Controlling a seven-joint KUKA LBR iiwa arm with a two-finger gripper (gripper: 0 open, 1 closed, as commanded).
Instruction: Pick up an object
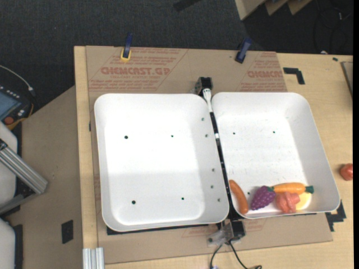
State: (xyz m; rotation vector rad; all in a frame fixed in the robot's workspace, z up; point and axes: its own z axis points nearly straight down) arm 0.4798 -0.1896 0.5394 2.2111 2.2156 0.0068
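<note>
2 white bins are sitting side by side on the bench [168, 66]. The left bin [106, 150] and the right bin [314, 133] are touching along a black strip. In the right bin's near edge, a sausage [238, 196], purple grapes [262, 198], a carrot [291, 188] and a red piece [286, 202] are lying close together.

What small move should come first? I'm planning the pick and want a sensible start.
Probably bring the arm in over the right bin and down toward its near edge. The toys all lie there: a sausage, purple grapes, a carrot and a red piece on something yellow. The sausage lies a little apart at the left, so it looks the easiest target.
</note>
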